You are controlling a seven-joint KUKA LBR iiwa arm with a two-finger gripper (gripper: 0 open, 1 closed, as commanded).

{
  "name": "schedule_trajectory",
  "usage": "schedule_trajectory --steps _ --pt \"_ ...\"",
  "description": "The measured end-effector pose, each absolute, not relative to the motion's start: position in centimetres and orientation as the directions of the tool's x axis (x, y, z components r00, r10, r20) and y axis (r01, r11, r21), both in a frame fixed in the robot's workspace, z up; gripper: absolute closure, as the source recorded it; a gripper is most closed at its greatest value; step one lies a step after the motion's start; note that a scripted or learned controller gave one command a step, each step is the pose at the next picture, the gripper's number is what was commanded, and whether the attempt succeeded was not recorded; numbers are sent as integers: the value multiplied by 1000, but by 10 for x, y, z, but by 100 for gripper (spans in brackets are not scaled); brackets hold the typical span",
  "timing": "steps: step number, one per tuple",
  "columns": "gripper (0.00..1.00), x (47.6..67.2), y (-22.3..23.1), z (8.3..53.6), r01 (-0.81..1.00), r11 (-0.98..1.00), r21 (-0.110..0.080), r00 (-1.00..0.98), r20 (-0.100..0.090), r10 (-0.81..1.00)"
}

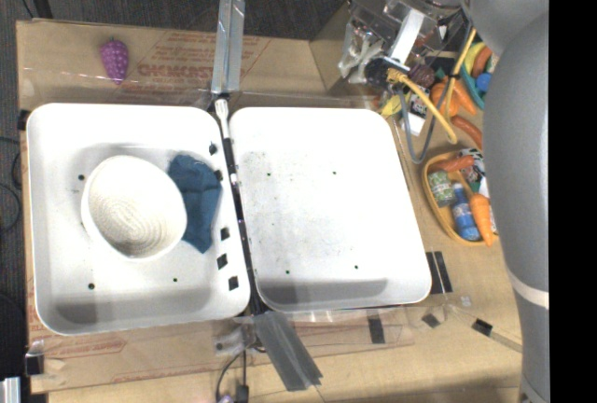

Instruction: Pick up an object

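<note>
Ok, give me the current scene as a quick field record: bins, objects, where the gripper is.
left bin: holds a white woven round object and a blue cloth, touching, cloth on its right side
right bin: speckled floor
purple object: on the cardboard behind the left bin, outside both bins
gripper: above the right bin's far right corner, finger state unclear
held: nothing seen

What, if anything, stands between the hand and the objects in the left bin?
Nothing visible does. The hand hangs above the far edge of the right bin. The white woven bowl and blue cloth lie uncovered in the left bin, the cloth touching the bowl's right side. Only the low rims between the bins lie along the way.
</note>
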State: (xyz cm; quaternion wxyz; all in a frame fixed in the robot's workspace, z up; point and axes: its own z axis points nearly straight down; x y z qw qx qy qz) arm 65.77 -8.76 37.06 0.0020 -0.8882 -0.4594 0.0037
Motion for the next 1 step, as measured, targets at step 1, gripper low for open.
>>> schedule_trajectory --steps 1 --pt "100 658 -162 439 578 -816 -2 816 -4 578"
